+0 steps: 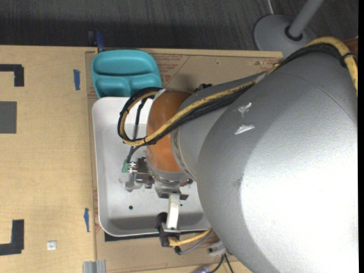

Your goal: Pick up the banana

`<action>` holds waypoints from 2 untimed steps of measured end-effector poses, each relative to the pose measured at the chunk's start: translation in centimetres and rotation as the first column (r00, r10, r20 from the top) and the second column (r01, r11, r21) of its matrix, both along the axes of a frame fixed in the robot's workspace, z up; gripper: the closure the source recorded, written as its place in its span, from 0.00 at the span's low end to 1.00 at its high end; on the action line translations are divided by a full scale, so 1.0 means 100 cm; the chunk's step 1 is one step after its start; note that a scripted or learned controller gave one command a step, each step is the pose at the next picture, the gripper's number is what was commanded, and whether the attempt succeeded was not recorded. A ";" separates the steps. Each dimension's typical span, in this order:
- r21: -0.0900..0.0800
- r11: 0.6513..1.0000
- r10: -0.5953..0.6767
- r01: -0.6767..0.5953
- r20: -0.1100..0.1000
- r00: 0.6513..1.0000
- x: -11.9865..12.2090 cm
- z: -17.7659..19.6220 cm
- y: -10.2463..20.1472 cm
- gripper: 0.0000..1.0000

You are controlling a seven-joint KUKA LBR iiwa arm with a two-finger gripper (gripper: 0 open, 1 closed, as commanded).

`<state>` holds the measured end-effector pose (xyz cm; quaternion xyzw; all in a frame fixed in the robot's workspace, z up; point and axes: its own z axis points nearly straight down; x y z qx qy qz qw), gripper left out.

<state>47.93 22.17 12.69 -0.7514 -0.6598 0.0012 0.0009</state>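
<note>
Here the arm (273, 152) covers most of the right side, its orange band (162, 135) and wrist hanging over the white bin (105, 169). The gripper (136, 178) sits low inside it; whether it is wide or narrow, I cannot tell. The banana cannot be made out. The bin's left wall and near-left corner show bare floor. A teal tray (125, 73) touches the far rim.

One overhead camera — slanting down on the bin (108, 169).
</note>
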 end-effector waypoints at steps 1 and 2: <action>0.002 0.924 -0.383 0.383 -0.001 0.924 0.000 -0.041 0.004 0.00; 0.004 0.789 -0.615 0.615 0.001 0.789 0.000 -0.041 0.005 0.00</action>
